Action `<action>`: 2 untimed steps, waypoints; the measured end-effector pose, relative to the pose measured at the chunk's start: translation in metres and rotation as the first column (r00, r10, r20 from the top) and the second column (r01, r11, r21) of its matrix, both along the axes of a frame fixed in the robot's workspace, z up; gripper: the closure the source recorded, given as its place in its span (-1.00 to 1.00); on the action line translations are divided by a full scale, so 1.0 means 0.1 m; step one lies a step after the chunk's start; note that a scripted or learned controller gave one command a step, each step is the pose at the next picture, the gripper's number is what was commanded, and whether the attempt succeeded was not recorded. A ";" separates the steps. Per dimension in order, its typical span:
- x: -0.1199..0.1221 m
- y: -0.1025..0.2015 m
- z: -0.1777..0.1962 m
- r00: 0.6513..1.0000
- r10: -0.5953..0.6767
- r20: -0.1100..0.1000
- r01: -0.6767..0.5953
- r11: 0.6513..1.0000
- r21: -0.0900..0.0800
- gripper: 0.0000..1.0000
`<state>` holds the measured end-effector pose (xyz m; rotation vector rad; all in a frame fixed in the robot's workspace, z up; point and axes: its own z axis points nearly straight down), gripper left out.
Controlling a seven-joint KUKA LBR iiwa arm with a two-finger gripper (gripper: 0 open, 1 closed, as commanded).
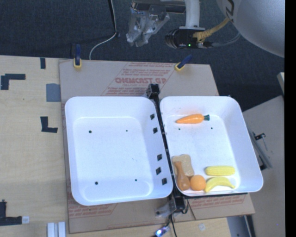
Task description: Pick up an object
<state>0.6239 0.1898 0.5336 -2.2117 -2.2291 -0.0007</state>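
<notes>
Two white bins sat side by side: the left bin (74, 115) and the right bin (233, 111). There was one carrot (189, 119), one corn cob (219, 171), one banana (219, 184), one orange (198, 183) and one drumstick (182, 179). One slice of bread (184, 163) lay there too.

Arm drawn up at the top of the view

The claw (142, 28) hangs high near the upper edge, left of centre, its pale metal parts blurred, so whether the fingers are spread or closed cannot be told. The grey arm (263, 21) bulks large in the upper right corner, with its white wrist section (192, 13) between it and the claw.
</notes>
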 end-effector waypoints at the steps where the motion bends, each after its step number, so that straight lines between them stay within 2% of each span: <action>1: 0.00 -0.03 0.11 1.000 -0.003 0.000 0.003 1.000 -0.002 1.00; 2: 0.00 -0.02 0.20 1.000 -0.001 -0.001 0.001 1.000 -0.003 1.00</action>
